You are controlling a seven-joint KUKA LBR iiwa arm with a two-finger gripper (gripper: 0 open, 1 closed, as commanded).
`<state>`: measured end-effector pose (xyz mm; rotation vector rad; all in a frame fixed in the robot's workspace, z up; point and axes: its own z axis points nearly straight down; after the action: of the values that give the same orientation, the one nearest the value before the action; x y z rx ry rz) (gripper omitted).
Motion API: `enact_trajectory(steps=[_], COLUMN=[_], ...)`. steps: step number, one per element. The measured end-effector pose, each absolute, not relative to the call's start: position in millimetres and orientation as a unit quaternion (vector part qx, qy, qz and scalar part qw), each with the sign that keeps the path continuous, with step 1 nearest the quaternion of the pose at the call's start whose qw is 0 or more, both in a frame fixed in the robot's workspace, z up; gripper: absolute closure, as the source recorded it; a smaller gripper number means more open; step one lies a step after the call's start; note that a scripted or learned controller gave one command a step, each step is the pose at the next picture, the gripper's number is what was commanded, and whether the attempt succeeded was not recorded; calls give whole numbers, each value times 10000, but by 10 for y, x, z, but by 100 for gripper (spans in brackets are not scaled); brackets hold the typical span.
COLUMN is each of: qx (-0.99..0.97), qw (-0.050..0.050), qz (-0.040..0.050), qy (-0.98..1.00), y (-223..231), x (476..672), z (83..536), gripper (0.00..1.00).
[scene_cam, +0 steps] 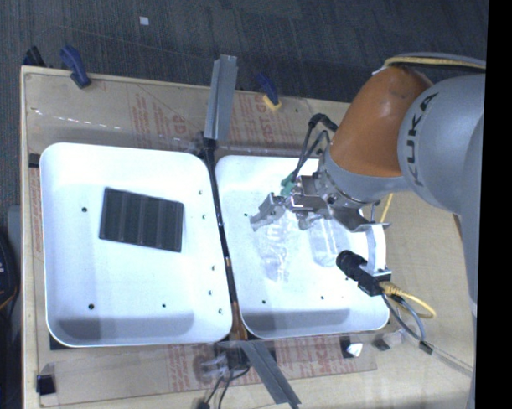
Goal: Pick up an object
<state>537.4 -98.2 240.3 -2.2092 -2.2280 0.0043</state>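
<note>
Camera view: pincer (268, 215) over clear bottles (277, 242), rt bin (306, 323); grip state unclear.

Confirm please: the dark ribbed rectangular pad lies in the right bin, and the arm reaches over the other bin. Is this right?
Not quite. The camera view shows the dark ribbed pad lying in the left bin, not the right one. The arm reaches over the other bin, the right bin, as you said.
</note>
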Motion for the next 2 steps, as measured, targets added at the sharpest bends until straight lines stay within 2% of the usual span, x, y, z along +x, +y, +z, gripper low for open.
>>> enact_trajectory(steps=[1, 2], qx=[-7715, -7655], qw=[32, 7], qz=[27, 7], qy=[-6362, -6435], y=[-1075, -1960], x=[5727, 5624], z=[1549, 2118], gripper=[0, 0])
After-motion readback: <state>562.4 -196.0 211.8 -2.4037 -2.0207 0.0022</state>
